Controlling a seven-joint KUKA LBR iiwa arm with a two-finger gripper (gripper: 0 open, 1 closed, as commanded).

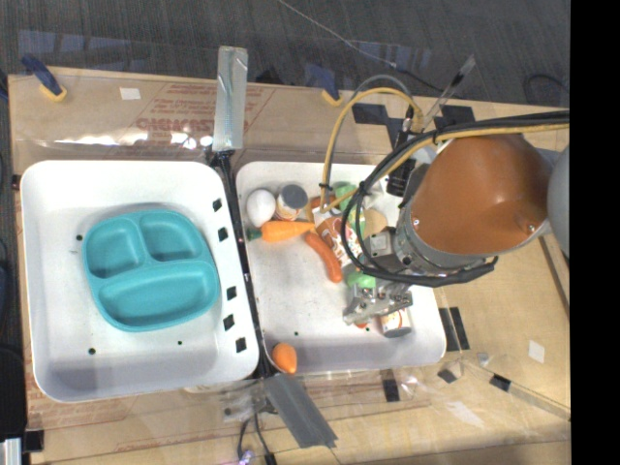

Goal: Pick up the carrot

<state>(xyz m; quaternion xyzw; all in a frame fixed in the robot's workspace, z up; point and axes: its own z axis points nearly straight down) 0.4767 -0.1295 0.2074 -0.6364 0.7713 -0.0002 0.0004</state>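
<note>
**End effector low in the right bin, carrot apart**

We see the carrot (286,231) lying in the right bin (300,308), near its upper left, beside a white egg (260,204). Our end effector (376,306) sits lower right of it; we cannot tell how wide it stands. A teal tray (150,267) fills the left bin (48,260).

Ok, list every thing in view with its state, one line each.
Carrot: lying flat in the right bin, not held.
Teal tray: flat in the left bin, nothing in its compartments.
White egg: resting by the carrot's left end.
Orange ball: sitting at the right bin's front edge.
Gripper: low over the right bin, away from the carrot.
</note>
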